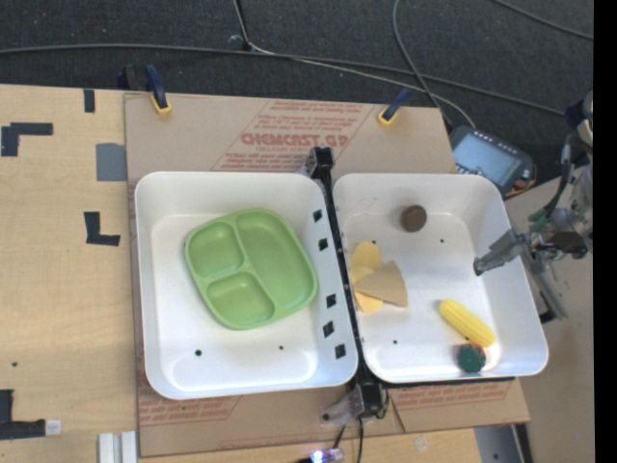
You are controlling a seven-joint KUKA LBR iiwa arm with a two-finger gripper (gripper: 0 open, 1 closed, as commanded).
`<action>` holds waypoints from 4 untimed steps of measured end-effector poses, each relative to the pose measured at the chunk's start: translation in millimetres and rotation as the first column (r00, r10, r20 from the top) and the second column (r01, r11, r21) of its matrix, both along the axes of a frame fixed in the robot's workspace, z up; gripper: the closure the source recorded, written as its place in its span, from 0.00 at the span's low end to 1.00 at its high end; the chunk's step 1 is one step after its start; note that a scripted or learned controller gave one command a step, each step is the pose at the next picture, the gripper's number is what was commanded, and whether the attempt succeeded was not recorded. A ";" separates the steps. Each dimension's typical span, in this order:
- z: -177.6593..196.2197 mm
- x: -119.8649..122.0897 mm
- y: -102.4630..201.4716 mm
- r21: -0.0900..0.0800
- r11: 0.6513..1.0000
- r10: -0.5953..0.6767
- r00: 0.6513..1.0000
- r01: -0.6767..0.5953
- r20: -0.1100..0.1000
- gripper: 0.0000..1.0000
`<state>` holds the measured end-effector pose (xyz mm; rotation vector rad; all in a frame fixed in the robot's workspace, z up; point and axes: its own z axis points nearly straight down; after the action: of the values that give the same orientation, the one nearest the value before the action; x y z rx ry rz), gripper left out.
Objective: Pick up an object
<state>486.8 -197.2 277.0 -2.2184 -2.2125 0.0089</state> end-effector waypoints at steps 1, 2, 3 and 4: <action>4.6 1.8 0.3 -0.002 1.000 0.003 1.000 -0.003 0.009 0.00; -41.7 2.4 8.3 -0.001 1.000 0.003 1.000 -0.003 0.005 0.00; -87.2 6.5 5.4 -0.001 1.000 0.003 1.000 -0.003 0.005 0.00; -151.0 8.7 5.0 0.000 1.000 0.003 1.000 -0.003 0.003 0.00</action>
<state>495.5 -192.2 126.0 -2.2164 -2.2172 0.0061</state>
